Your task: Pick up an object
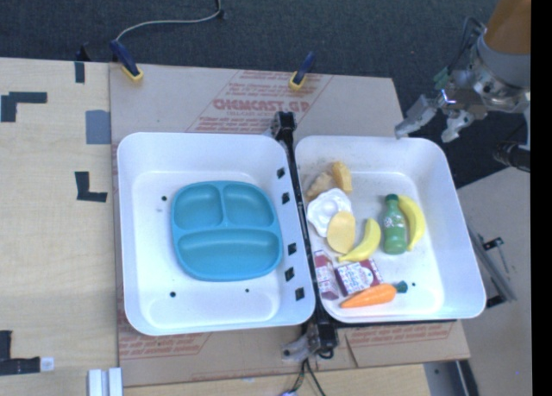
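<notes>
Left of the right bin (pixel 448 170): a second bin (pixel 138 161) holding a blue divided plate (pixel 228 229). Inside the right bin, left to right: fried egg (pixel 326 208), snack packets (pixel 345 277), carrot (pixel 369 296), banana (pixel 366 242), green bottle (pixel 394 225). Beyond that bin's far right corner, above its rim: gripper (pixel 429 122), fingers spread, grasping nothing.

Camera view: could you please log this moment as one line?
gripper: open, above right bin's far rim, holding nothing | carrot, green bottle: in bin | blue plate: left bin
</notes>
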